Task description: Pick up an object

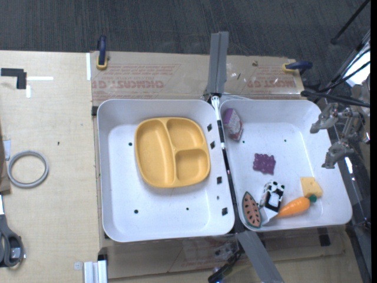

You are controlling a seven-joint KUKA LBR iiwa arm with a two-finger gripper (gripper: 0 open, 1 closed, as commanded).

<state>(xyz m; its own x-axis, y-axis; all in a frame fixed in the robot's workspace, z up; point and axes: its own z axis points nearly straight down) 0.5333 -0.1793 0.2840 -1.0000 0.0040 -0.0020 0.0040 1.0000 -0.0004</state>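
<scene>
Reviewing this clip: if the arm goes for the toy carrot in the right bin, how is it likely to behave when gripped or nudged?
The carrot looks rounded and tapered, so it may roll or pivot when nudged. Its smooth surface could slip from a pinch near the tip. It lies close to the black-and-white toy, which a grab would probably jostle.

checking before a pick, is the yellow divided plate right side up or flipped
Right side up: the yellow divided plate in the left bin shows its three hollow compartments and raised dividers facing the camera; nothing lies in them.

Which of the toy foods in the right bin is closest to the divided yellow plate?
The pale purple wrapped piece, at the right bin's upper left corner beside the divider. The grapes, cheese, carrot and watermelon slice lie farther away.
</scene>
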